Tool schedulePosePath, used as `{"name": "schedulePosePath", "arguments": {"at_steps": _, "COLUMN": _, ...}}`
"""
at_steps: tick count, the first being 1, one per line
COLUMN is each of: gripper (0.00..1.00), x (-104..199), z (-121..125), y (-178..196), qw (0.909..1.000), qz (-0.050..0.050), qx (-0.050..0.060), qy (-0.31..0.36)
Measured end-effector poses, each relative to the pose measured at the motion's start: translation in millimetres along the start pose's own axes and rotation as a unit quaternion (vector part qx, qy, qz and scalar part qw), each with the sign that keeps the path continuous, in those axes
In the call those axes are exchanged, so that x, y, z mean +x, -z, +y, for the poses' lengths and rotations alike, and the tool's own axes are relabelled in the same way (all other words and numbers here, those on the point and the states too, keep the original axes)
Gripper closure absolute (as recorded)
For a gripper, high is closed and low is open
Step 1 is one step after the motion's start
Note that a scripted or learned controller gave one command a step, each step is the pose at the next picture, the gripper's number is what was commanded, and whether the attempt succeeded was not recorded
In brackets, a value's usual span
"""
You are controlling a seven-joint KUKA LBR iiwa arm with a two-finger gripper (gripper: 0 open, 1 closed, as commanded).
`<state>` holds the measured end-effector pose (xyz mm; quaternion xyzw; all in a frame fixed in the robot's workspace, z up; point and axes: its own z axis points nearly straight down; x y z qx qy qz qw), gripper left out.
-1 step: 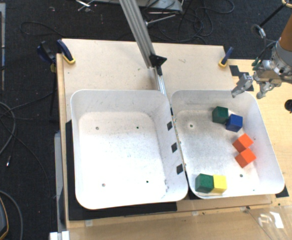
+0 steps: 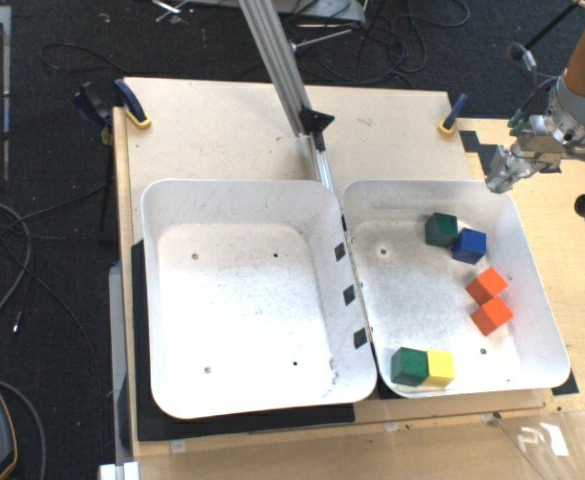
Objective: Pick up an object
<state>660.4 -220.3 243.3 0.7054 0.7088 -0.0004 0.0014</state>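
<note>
The right bin (image 2: 532, 298) holds several small blocks. A dark green block (image 2: 440, 230) touches a blue block (image 2: 469, 244) near the bin's far side. Two orange blocks (image 2: 489, 300) sit close together by the right wall. A green block (image 2: 409, 365) and a yellow block (image 2: 439, 367) lie side by side at the near edge. My gripper (image 2: 499, 175) hangs above the bin's far right corner, up and to the right of the blue block, with nothing seen in it.
The left bin (image 2: 172, 218) lies beside the right one. A slanted metal rail (image 2: 277, 53) runs down to the gap between the bins. Clamps sit at the bench's far corners (image 2: 132, 103).
</note>
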Motion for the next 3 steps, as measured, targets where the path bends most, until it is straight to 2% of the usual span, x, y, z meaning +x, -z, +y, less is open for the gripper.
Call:
{"name": "schedulePosePath", "arguments": {"at_steps": 1, "gripper": 0.0, "x": 0.1, "z": -0.1, "y": -0.3, "qw": 1.0, "qz": 0.0, "qx": 0.0, "qy": 0.0}}
{"name": "schedulePosePath", "arguments": {"at_steps": 2, "gripper": 0.0, "x": 13.1, "z": 16.9, "y": -144.5, "qw": 1.0, "qz": 0.002, "qx": 0.004, "qy": 0.0}}
{"name": "schedulePosePath", "arguments": {"at_steps": 3, "gripper": 1.0, "x": 12.2, "z": 19.6, "y": -127.4, "qw": 1.0, "qz": 0.0, "qx": -0.001, "qy": 0.0}}
